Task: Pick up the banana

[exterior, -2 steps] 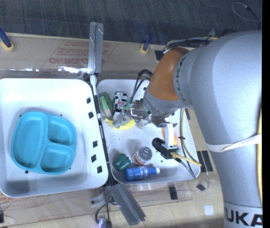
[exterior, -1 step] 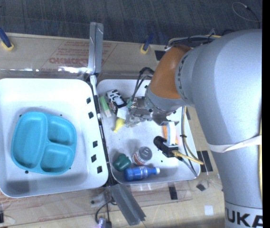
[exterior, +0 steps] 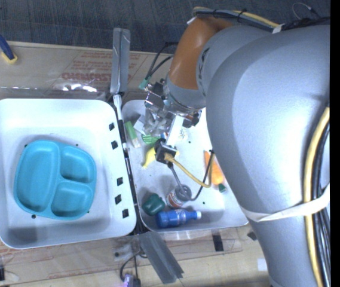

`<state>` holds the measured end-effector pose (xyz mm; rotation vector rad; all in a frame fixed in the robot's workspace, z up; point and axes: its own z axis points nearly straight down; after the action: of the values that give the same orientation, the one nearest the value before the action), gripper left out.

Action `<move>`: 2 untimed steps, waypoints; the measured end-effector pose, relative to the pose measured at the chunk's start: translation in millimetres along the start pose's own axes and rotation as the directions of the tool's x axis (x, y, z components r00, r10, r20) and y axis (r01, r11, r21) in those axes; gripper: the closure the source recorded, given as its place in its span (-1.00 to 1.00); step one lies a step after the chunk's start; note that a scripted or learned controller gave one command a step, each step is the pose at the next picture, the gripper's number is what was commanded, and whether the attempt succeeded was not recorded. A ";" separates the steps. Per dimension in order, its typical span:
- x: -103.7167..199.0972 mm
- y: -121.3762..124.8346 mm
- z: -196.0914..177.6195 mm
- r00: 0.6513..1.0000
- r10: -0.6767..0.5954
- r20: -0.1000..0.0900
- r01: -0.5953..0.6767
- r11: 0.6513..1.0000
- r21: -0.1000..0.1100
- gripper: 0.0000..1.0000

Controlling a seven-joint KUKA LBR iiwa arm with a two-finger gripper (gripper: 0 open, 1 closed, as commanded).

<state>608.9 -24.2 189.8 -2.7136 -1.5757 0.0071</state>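
Banana [exterior: 150, 156]: small yellow piece in the right bin [exterior: 232, 217], near its left wall, just below the hand and beside some green items [exterior: 135, 133].
Hand [exterior: 158, 130]: low over the upper left part of the right bin, directly above the clutter; its tip sits just above the banana, close to touching.
Hand state: cannot tell whether it is open or closed, since the wrist and cabling cover it from this angle; nothing is visibly held.
Step in hand: judged as the descent onto the banana, with the grasp not yet confirmed.
Doing it well: centre over the yellow body, not the green pieces next to it, and come down straight so the bin wall does not catch a finger.
Risk: neighbours are crowded, so a slightly off approach could nudge the banana away or pinch the wrong item.
Other contents: blue bottle [exterior: 175, 217] and dark green object [exterior: 153, 204] at the bin's near end, orange carrot-like piece [exterior: 216, 172] to the right.
Left bin [exterior: 2, 160]: carries a blue divided plate [exterior: 54, 178].
Desk [exterior: 50, 64]: brown surface under both bins.
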 end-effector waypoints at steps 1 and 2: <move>-0.3 0.0 0.3 1.000 0.000 0.000 0.000 1.000 0.001 -1.00; -102.0 -11.7 57.7 0.999 -0.042 0.002 0.042 0.999 0.003 -1.00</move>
<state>547.8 -107.0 132.4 -2.6789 -1.6312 0.0114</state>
